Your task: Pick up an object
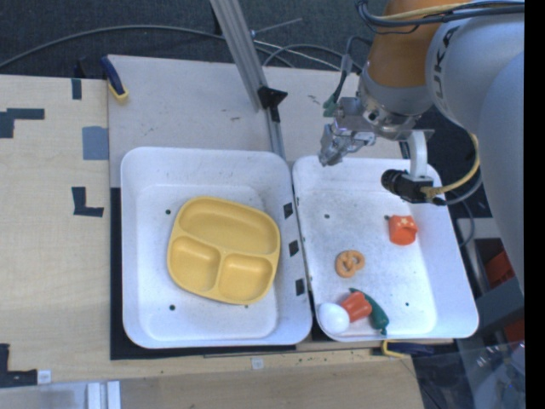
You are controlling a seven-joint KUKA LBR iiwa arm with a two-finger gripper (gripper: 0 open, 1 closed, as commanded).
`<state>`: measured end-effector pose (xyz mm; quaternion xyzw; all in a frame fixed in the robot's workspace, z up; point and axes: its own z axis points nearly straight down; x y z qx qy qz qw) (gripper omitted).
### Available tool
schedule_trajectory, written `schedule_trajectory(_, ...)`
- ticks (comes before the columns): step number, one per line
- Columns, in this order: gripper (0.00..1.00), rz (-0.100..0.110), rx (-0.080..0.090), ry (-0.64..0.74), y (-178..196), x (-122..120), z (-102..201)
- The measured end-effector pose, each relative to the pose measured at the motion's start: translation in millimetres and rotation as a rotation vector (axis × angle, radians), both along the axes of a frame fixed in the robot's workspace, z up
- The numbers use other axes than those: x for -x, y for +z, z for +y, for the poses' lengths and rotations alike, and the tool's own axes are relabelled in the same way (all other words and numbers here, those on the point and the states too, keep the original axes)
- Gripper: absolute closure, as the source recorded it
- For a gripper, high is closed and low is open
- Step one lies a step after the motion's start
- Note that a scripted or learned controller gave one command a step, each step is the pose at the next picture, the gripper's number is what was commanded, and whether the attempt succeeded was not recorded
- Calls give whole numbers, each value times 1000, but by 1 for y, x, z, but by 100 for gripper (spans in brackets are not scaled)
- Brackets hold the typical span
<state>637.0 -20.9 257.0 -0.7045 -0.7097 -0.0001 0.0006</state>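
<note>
The claw [334, 153] hangs at the upper edge of the right bin [443, 309]; whether it is released or clenched I cannot tell. Approach step, probably: next it must descend onto the pretzel [349, 263], frame centre-right.

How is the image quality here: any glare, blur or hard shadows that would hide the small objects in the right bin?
Camera view: lighting is even and soft, without hard shadows. The right bin looks bright but not washed out; the pretzel and orange piece read clearly. The white egg blends into the bin rim. The gripper is slightly soft.
</note>
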Motion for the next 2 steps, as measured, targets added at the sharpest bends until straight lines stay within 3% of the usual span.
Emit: schedule_trajectory(2,100,1,0,0,-17,4,114)
